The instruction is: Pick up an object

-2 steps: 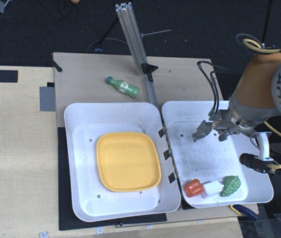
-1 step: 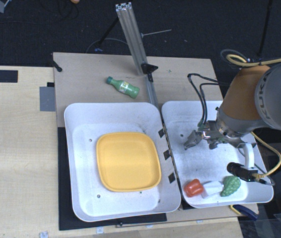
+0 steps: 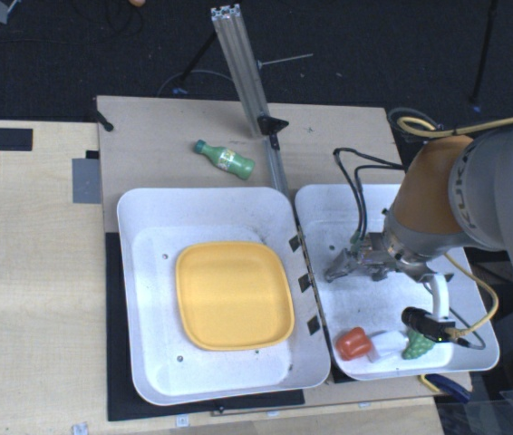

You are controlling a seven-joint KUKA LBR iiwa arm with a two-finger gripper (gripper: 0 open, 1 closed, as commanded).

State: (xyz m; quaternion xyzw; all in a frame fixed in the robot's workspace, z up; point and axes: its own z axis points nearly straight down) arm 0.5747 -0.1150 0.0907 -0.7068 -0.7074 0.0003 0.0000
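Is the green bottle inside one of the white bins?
No, the green bottle lies on the wooden bench behind the left bin, outside both bins.

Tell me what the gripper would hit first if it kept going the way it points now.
The gripper points toward the left edge of the right bin, so it would probably meet that bin's floor or left wall first. Height is unclear from above.

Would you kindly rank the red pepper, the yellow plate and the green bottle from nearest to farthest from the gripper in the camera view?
Measured from the gripper:
1. Red pepper, same right bin, just below it.
2. Yellow plate, left bin.
3. Green bottle, on the bench beyond the bins.
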